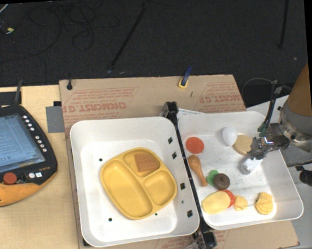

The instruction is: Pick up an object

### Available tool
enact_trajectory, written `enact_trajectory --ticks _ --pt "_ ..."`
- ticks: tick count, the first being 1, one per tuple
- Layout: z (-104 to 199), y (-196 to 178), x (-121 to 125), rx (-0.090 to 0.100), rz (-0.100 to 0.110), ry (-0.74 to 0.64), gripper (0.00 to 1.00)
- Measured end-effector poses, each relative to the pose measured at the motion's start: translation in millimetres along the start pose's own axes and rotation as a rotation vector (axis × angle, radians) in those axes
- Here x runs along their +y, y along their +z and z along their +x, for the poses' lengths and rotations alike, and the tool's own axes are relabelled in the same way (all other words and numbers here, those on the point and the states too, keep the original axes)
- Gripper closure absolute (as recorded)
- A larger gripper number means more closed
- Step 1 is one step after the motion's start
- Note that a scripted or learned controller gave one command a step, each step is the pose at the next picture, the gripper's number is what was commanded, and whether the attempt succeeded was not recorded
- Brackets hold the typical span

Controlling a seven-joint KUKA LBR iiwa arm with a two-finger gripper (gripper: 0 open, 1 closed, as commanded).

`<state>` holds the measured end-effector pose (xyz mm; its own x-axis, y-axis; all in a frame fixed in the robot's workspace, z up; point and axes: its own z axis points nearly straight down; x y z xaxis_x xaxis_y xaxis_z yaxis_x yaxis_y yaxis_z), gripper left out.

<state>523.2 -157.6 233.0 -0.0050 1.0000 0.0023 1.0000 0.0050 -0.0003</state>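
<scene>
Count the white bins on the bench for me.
2: the left bin holds a yellow divided plate; the right bin holds the toy foods.

Even overhead light; white bins bright; dark background; slightly soft, grainy focus.

robot lab: teach pendant, loose cables.

Two white bins are sitting side by side: left bin, right bin. The left one is holding one yellow divided tray carrying one waffle piece. The right one is holding about nine small food toys, among them one tomato slice, one egg, one drumstick, one corn cob.
</scene>
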Motion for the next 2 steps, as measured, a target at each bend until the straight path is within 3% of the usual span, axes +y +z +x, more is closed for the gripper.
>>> enact_trajectory --ticks 2 --pt "94 -9 60 0.0 0.0 0.0 1.0"
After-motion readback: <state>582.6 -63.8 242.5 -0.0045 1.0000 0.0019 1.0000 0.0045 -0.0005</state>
